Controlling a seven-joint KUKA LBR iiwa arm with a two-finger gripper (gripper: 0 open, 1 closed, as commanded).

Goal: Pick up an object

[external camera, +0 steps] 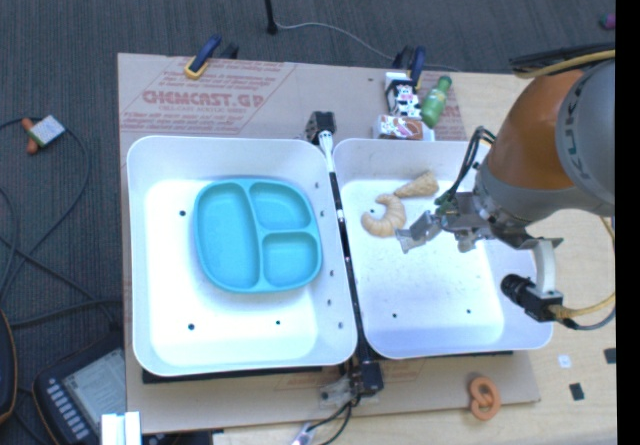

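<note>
Two tan croissant-shaped pieces lie in the right bin point(480, 328): one curled piece point(385, 216) near the bin's left wall and a smaller one point(418, 185) just behind it. My gripper point(437, 236) hovers low over the bin floor, right of the curled piece, open with nothing between its fingers. Its left fingertip point(410, 236) is close to the curled piece; I cannot tell whether they touch. A blue divided plate point(232, 268) sits in the left bin point(160, 333).
The grey arm with its orange band point(545, 148) covers the right bin's far right corner. A black fitting point(528, 295) hangs over the bin's right rim. A green bottle point(434, 101) and a small box stand behind the bins. An orange ring point(484, 396) lies on the bench in front.
</note>
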